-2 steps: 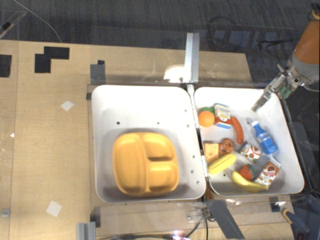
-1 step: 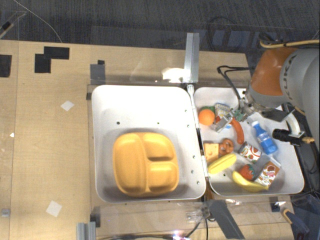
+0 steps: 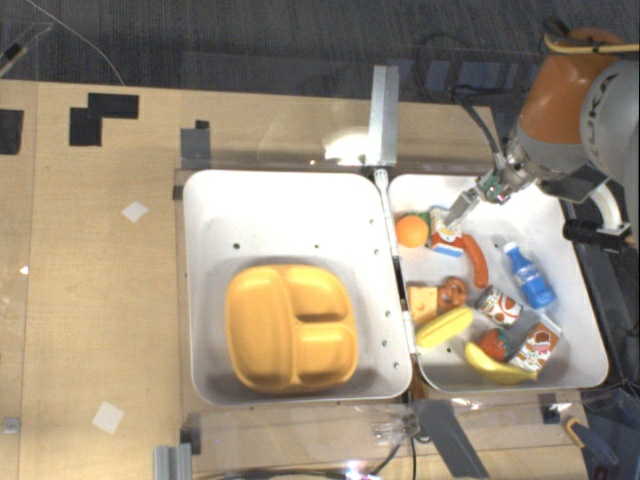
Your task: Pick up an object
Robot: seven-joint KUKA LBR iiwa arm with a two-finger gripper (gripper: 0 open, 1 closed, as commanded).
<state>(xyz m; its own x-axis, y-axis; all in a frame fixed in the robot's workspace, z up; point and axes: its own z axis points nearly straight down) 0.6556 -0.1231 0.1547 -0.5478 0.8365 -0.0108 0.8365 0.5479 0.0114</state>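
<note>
the gripper (image 3: pixel 447 220) reaches in from the right, low over the top-left part of the right bin (image 3: pixel 585 313). whether its jaws are apart or together cannot be told. just left of the tip sits an orange ball (image 3: pixel 411 230); just below-right lies a red sausage (image 3: pixel 476 259), its long axis running diagonally down and right.

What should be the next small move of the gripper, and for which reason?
Probably a short, straight descent. The gripper hangs at the top of the right bin, just above the small toy beside the orange ball, and nothing shows between its fingers. The red sausage lies close on the right, so drifting sideways risks nudging it instead.
</note>
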